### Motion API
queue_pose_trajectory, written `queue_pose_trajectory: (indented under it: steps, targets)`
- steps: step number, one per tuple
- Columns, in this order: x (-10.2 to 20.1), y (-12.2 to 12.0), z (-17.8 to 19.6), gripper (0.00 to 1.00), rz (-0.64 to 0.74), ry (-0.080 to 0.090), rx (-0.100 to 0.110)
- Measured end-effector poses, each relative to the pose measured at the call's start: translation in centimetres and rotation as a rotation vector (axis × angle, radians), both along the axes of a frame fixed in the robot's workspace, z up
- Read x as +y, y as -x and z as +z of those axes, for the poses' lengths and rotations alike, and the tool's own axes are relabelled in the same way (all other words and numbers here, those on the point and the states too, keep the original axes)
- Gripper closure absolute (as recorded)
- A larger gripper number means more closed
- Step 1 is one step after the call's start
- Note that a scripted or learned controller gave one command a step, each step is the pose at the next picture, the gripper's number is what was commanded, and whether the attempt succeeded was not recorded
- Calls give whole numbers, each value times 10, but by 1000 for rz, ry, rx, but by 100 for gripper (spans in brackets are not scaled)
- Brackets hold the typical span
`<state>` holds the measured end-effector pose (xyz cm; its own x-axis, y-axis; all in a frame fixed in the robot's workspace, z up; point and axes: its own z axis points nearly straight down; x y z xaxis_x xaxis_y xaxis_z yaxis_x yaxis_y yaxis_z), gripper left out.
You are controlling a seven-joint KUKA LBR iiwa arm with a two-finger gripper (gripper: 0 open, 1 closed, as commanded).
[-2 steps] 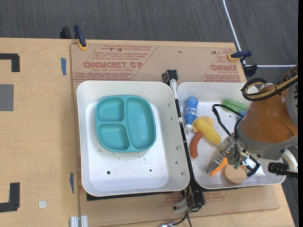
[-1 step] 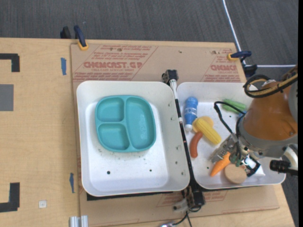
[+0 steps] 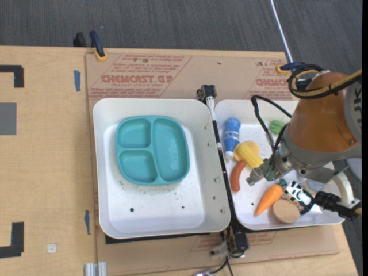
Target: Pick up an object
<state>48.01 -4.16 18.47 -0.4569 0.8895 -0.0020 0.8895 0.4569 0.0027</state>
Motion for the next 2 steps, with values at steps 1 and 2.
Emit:
queue_pose_trajectory:
  steps: [1,2]
  targets:
    - [0,0,0,0,-1,0,0]
    - [3,-59,0,0,158,1,-1]
